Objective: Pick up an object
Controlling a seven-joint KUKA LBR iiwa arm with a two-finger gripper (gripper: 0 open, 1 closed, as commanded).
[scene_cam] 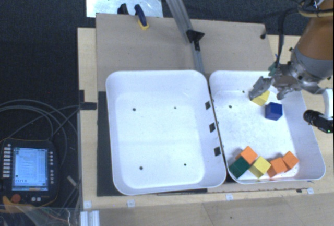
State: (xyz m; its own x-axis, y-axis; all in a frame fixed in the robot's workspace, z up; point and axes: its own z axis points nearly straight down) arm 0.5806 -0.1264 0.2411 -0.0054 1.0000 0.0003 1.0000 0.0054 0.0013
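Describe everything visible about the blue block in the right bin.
The blue block is a small, solid-coloured cube, matte like painted wood, resting on the floor of the right bin in its upper right part. It sits slightly turned against the bin's edges, apart from the cluster of blocks at the bottom. A yellow block lies close beside it at upper left, under the hand.

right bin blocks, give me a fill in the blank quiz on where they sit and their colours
1. The lone block just below the gripper is ____.
2. All the blocks lie in the ____ bin.
3. In the cluster at that bin's near edge, the darkest block is ____.
4. The block right under the gripper is ____.

Missing words: blue; right; green; yellow
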